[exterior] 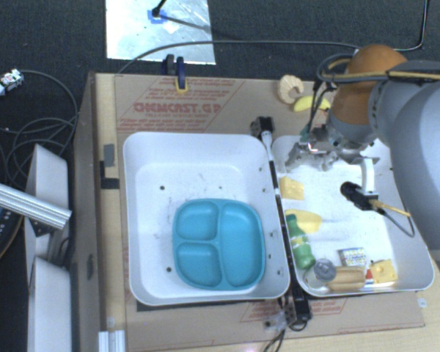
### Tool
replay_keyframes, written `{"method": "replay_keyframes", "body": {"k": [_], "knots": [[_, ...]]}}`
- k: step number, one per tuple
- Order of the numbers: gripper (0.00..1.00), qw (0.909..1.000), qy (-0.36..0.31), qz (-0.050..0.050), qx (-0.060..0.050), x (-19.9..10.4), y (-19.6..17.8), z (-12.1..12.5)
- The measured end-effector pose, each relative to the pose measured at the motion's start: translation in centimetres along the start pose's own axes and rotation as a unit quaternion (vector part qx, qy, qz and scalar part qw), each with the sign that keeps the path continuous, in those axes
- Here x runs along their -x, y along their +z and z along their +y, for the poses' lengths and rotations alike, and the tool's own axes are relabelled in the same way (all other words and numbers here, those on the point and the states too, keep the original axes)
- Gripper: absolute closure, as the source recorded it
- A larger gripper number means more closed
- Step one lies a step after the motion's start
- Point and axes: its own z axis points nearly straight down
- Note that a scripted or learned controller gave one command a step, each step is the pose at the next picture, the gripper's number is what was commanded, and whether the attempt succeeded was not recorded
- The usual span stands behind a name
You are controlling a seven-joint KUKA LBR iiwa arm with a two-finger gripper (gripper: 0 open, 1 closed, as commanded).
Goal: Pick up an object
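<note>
My gripper hangs over the far left corner of the right bin, open, with nothing between its fingers. Nearest to it, a yellow cheese wedge lies against the bin's left wall just in front. Further forward lie a pale yellow piece and a green bottle. Along the near wall sit a grey cap, a wooden cylinder, a small printed box and a yellow block.
The left bin holds a blue divided plate. A cream-coloured toy and a yellow piece lie on the cardboard behind the right bin. A blue and yellow clamp stands at the cardboard's far edge.
</note>
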Motion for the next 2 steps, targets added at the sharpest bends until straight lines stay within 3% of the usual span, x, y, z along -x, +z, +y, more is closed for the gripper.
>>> {"method": "replay_keyframes", "body": {"k": [1,2], "knots": [[0.0,1.0,0.002,-0.001,0.0,2.9,-1.4,-4.9],[0.0,1.0,0.001,-0.001,0.0,11.2,-0.1,0.0]]}}
